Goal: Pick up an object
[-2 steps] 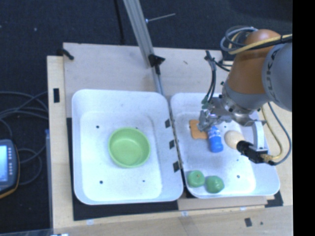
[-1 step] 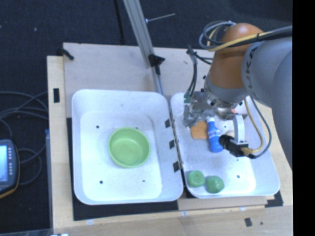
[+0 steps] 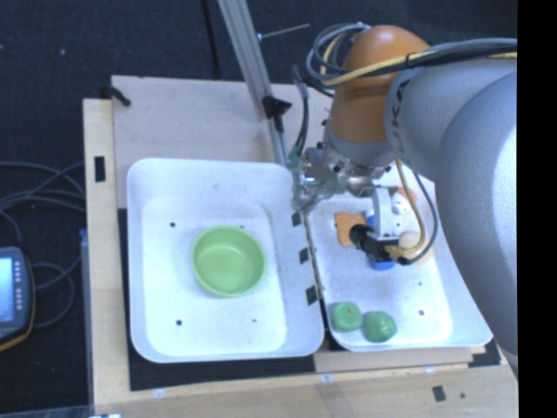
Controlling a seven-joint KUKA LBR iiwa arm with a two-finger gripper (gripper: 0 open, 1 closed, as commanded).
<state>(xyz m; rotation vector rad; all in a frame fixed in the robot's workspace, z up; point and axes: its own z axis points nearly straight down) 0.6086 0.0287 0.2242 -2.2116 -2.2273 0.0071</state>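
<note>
Nearest the camera, at the six o'clock edge, runs the pale wooden bench (image 3: 218, 394), its front lip bare apart from a few small black marks. On it sits a dark mat, and on that the two shallow white bins side by side.

In the right bin (image 3: 431, 320), at its six o'clock end, lie two small green round objects (image 3: 361, 321) touching one another. Further back, toward the bin's centre, is a cluster of small things: an orange piece (image 3: 346, 227), a blue piece (image 3: 381, 262) and a cream-coloured rounded piece (image 3: 406, 240), close together and partly tangled with a black cable.

The left bin (image 3: 157, 233) holds a green bowl (image 3: 228, 260), upright, near its middle.

The gripper (image 3: 306, 192) hangs over the seam between the bins, at about ten o'clock from the cluster; whether its jaws are apart or closed cannot be told, and nothing can be seen between them. Above it the arm (image 3: 452, 138) carries its orange band.

Beyond, an aluminium rail (image 3: 248, 59) slants up toward twelve o'clock over dark carpet. At nine o'clock, off the bench, lie cables and a handheld pendant (image 3: 13, 294).
</note>
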